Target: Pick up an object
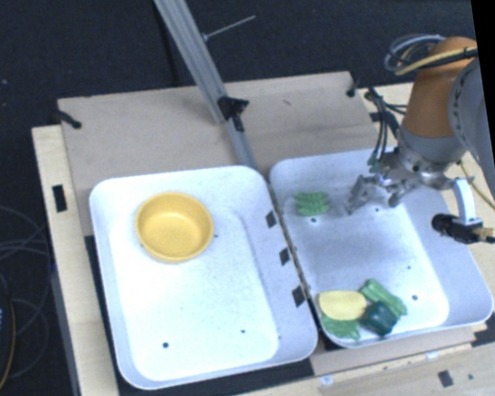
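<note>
Pale wood is showing on the bench point(307, 105), which is carrying everything else in the camera view. The landmark for all places below is the right bin point(426, 253), the shallow white tray lying on the right half of the bench.

Touching the right bin's left rim, the left bin point(202, 328) is lying alongside it, and a yellow bowl point(174, 226) is sitting upright in the far-left part of that neighbour, well apart from the right bin.

From beyond the right bin's right rim the arm point(437, 109) is reaching in, its orange band hanging above the far-right corner. A grey pole point(199, 61) is slanting up and away from the right bin's far-left corner.

Over the far half of the right bin the tool point(371, 191) is hovering, pointing leftward. Its fingers are looking slightly parted with nothing between them, though the blur is making the gap hard to judge.

Inside the right bin, a green ribbed object point(311, 202) is lying near the far-left corner, just beside the tool but apart from it. At the near rim, a yellow lemon-like piece point(339, 303), a green pod-like piece point(384, 297) and a dark green piece point(379, 318) are lying clustered, touching one another.
</note>
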Controlling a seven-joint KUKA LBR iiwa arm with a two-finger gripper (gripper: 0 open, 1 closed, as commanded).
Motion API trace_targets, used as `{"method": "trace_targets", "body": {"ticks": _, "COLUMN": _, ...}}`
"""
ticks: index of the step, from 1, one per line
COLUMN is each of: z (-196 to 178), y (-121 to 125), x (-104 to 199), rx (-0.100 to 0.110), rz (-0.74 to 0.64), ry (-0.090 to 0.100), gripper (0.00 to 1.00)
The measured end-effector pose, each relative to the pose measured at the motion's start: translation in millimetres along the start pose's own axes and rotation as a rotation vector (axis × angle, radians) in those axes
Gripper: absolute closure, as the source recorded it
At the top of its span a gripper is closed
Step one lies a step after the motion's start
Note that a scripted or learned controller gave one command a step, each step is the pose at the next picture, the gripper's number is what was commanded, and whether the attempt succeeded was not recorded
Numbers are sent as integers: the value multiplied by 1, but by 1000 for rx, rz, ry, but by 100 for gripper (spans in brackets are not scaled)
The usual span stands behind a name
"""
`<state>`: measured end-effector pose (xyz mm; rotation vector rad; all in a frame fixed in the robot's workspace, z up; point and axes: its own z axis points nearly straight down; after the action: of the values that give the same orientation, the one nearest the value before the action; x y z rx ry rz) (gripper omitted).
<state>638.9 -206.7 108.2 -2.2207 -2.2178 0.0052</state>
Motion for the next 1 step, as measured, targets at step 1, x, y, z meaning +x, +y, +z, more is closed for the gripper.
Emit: {"method": "trace_targets", "body": {"ticks": 1, "z": -14, "y": 2, "x": 0, "rx": -7, "rz": -1, "ry": -1, "gripper": 100}}
